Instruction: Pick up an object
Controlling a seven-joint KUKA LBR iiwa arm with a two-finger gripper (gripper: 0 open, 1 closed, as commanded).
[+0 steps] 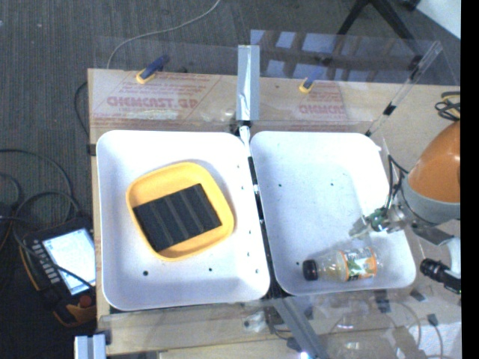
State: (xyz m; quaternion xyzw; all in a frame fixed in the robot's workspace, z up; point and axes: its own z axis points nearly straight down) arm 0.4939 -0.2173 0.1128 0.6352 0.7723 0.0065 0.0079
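Hovering at the right bin's (329, 155) edge, the tool (378, 220) has its jaw state hidden, so I cannot tell. Just below-left of it lies the bottle (343, 266), seemingly ungrasped; picking remains.

Tabletop (105, 99) (tan board, red lettering) carries two white bins side by side, touching: left bin (120, 275), right bin (329, 155). Two yellow-blue clamps (150, 68) sit near its back edge.

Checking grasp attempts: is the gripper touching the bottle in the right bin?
Apart. The camera view shows bare white bin floor between the gripper and the bottle, which lies on its side nearer the front.
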